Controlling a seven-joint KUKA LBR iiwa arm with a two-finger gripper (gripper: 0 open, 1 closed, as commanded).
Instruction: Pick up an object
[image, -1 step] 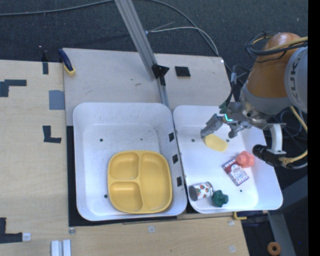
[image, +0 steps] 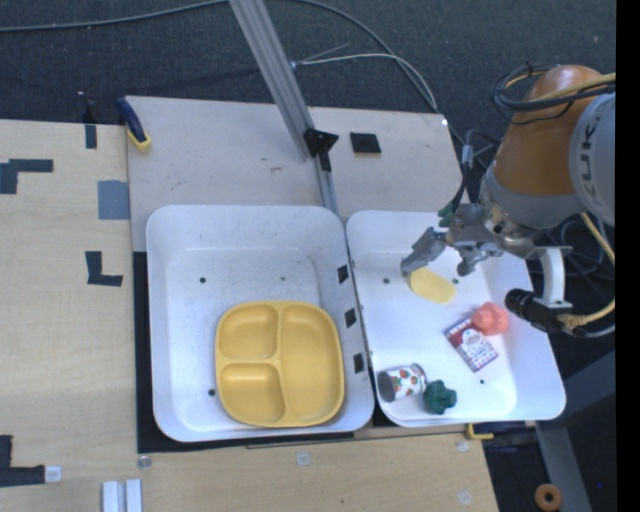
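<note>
Nothing is lifted yet: the gripper (image: 441, 264), fingers spread and empty, hovers just above the yellow object (image: 433, 286) (right bin).

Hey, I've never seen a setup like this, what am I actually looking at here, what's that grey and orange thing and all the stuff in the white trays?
That is a robot arm, grey with an orange band, reaching in from the right. One camera fixed above the bench looks down at a slant. At the arm's end is a two-finger gripper, open and hovering just above a yellow object; it holds nothing. The bench carries two shallow white bins. The left bin holds a yellow divided plate. The right bin holds the yellow object, a small red item, a red-and-white packet, a small can lying on its side and a green piece.
</note>
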